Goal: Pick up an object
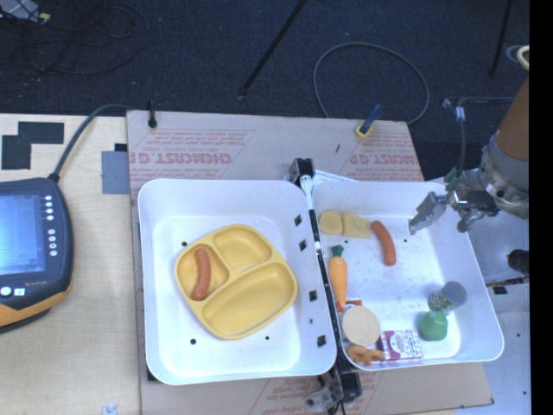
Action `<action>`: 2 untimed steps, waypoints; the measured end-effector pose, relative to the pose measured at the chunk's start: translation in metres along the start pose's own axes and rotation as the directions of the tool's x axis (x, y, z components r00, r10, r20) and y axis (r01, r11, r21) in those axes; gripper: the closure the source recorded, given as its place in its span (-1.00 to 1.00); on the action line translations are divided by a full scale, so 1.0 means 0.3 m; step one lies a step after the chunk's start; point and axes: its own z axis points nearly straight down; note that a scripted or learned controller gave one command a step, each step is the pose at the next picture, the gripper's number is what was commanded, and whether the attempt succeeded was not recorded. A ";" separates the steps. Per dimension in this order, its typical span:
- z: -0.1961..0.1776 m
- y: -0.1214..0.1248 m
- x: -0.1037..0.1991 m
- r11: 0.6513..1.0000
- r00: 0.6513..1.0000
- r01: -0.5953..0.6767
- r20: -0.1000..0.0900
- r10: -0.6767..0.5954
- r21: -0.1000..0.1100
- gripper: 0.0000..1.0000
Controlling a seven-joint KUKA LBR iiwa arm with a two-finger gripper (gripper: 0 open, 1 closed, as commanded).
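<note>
On my far left a teach pendant point(26, 245) with a lit screen lies on the surface point(95, 353); next comes the left bin point(160, 353), holding a yellow divided plate point(246, 301) with a sausage point(202, 274) lying in its left compartment; a black clamp strip point(321, 275) runs between the two bins. In the right bin point(484, 318), closest to the divider, I see a carrot point(338, 280) lying lengthwise with its green top toward the back; behind it sit two pale yellow pieces point(343, 224) side by side, and just to their right a second sausage point(384, 242), tilted; toward the front a round tan disc point(360, 325) rests beside a small carton point(400, 345) with red print, with some orange bits point(367, 354) at the front wall; further right stand a grey-lidded can point(448, 296) and a green item point(433, 325), touching or nearly so. The pincer point(449, 213) hangs over the back right part of this bin, its fingers spread wide with nothing between them, apart from every item; the arm point(510, 162) comes in from my right.
</note>
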 end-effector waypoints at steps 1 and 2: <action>0.281 0.165 -0.042 1.000 1.000 0.004 -0.001 -0.004 0.005 -1.00; 0.612 0.173 -0.027 1.000 1.000 0.002 -0.002 -0.002 0.003 -1.00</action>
